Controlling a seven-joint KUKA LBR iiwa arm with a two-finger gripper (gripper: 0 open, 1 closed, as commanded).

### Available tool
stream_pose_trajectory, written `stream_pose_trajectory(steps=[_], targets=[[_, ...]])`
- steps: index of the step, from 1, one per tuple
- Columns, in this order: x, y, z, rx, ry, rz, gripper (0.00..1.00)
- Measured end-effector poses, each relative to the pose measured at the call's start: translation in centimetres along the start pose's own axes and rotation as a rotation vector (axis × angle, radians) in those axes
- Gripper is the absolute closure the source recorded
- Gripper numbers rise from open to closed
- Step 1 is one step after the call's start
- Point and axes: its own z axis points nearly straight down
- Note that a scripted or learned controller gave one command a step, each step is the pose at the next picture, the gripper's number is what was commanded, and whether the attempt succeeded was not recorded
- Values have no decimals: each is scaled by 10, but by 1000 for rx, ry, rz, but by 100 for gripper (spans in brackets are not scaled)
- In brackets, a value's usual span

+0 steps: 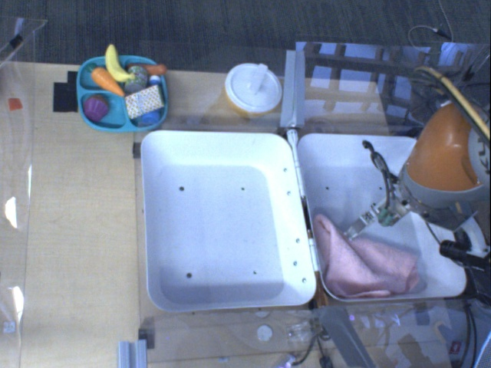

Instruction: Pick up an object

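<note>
Near edge of bench (77,282): light wood, with a small round disc (265,332) lying just below the left bin's front rim. Right bin (337,167) holds a pink cloth (364,263), crumpled and folded, lying against the bin's near-left corner and spreading toward the near wall. Gripper (376,219) sits low over the cloth's upper edge, touching or just above it; fingers too small and foreshortened to read, cannot tell whether spread or closed, and no cloth seen lifted between them. Arm's orange band (441,156) and grey wrist bulk cover the right bin's far-right part; a dark cable (377,163) runs along the arm toward the gripper. Left bin (215,221): bare white floor with a few small dark holes, nothing lying in it. The two bins touch along a shared hinged rim. Farther back, a white-lidded round container (253,89) with yellow base stands just beyond the left bin's far-right corner. Far left: blue divided tray (121,94) carrying toy food, including banana (115,64), carrot (106,80), a purple item (96,107) and a speckled block (144,100). Clear panel framing behind the right bin.
</note>
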Motion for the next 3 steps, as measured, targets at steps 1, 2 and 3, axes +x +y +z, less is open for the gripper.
stream_pose_trajectory(steps=[1, 2, 3], targets=[[43, 0, 18, -10, -12, -28, 0], [34, 13, 19, -9, -4, 294, 0], [39, 21, -94, -1, -1, 88, 0]])
